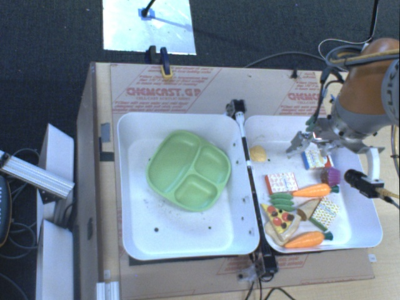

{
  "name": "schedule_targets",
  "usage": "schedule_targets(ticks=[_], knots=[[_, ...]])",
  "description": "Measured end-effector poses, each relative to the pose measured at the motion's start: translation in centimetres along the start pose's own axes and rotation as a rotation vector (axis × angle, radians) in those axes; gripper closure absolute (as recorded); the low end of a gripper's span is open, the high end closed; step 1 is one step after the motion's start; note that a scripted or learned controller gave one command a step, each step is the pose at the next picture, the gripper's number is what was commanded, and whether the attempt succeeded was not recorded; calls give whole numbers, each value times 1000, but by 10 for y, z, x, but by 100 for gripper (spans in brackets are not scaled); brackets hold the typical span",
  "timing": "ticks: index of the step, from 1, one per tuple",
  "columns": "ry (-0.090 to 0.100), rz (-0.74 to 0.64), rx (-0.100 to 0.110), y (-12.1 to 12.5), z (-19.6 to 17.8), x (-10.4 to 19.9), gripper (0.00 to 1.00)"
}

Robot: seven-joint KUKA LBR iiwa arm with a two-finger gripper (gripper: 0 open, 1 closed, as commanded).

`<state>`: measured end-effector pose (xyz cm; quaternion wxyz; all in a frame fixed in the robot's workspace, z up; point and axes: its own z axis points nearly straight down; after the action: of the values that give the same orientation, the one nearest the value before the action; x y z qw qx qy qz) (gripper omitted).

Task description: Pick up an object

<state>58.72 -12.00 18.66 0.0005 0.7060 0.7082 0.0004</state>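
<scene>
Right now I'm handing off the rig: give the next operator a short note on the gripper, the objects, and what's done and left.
Gripper: above the back of the right bin, nothing seen between its fingers.
Right bin: yellow piece, blue-and-white packet, red-and-white card, two carrots, pizza slice, purple item.
Left bin: green divided plate.
Done: no pick yet.
Left: grasp and lift one object; the packet looks nearest.

A divided plate (189, 170) lies in the left bin (134, 230); toy foods (299, 205) crowd the right bin (369, 227).
</scene>
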Motion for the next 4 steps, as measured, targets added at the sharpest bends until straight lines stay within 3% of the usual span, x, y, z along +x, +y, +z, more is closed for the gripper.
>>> schedule_targets(ticks=[1, 3, 4], knots=[[0, 0, 3, 72, 104, -47, 0], [2, 0, -1, 82, 101, -85, 0], [-3, -4, -6, 83, 89, -86, 100]])
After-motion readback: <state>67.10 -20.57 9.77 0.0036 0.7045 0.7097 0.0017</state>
